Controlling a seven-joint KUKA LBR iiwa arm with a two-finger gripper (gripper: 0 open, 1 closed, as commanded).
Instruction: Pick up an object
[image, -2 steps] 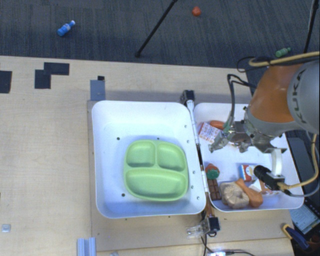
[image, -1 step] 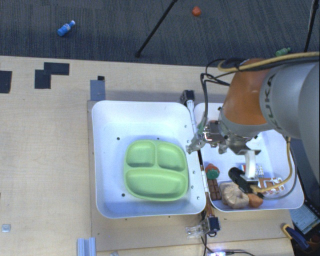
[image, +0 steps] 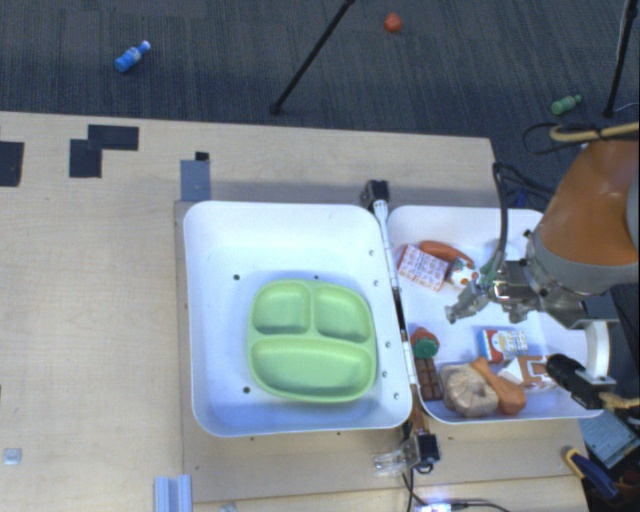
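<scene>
Camera view: the pincer (image: 468, 300) is hovering open, gripping nothing, over the right bin (image: 500, 222). The red-and-white packet (image: 422, 267) is lying just beyond its fingertips, apart from them.

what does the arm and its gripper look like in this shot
The arm is a bulky rounded body, with a broad orange band above a grey wrist section. From the wrist a small metallic grey gripper juts out on thin silvery fingers. A dark cable runs along the arm's left edge, over the right bin.
</scene>
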